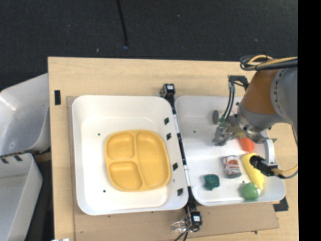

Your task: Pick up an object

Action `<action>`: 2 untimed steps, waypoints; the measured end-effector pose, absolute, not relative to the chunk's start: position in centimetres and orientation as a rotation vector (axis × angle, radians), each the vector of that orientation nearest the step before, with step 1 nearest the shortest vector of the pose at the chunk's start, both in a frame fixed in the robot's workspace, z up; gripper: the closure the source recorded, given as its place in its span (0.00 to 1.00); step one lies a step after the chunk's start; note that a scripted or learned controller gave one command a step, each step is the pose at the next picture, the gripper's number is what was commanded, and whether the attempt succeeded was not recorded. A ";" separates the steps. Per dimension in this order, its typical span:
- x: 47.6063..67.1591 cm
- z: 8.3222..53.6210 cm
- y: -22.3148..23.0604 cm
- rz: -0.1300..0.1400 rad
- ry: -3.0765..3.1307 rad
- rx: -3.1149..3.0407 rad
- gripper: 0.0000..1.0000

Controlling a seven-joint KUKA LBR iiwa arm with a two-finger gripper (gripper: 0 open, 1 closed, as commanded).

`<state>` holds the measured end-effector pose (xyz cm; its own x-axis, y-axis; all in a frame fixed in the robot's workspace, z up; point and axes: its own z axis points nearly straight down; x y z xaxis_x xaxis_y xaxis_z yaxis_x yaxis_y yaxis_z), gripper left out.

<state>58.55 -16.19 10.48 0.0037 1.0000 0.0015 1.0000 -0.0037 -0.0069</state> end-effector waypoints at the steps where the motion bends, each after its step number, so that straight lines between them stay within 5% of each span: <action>1: 58.4 15.6 -15.3 0.001 -2.224 -2.216 1.00; 2: 58.1 21.3 -15.9 0.001 -2.224 -2.219 1.00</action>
